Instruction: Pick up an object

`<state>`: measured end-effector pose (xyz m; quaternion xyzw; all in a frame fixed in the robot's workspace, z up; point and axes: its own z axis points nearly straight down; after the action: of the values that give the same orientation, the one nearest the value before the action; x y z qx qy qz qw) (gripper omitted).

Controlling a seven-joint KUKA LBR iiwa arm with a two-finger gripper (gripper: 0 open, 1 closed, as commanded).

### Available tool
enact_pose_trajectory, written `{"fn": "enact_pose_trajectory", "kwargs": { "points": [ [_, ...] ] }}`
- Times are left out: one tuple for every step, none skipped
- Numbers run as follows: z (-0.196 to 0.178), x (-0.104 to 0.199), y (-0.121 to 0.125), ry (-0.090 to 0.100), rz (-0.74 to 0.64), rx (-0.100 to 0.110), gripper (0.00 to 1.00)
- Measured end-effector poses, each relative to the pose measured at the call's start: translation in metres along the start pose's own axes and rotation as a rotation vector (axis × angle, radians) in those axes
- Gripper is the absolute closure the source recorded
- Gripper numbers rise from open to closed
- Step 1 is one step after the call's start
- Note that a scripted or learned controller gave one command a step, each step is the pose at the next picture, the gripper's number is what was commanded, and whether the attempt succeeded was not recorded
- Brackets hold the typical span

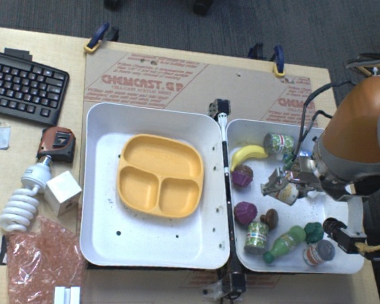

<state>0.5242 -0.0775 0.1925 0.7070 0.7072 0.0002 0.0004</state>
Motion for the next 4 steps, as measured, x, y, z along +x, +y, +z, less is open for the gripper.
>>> {"fn": "enact_pose_trajectory", "kwargs": {
  "points": [
    [-0.0793, 0.0371, -0.0457, -0.001, 0.000, -0.001, 1.00],
    [-0.0834, 0.0347, -0.0458, -0.001, 0.000, -0.001, 1.00],
    [-0.0830, 0.0282, -0.0383, -0.001, 0.001, -0.001, 1.00],
    [-0.0840, 0.0303, -0.0455, 0.000, 0.001, 0.000, 1.00]
  ]
}}
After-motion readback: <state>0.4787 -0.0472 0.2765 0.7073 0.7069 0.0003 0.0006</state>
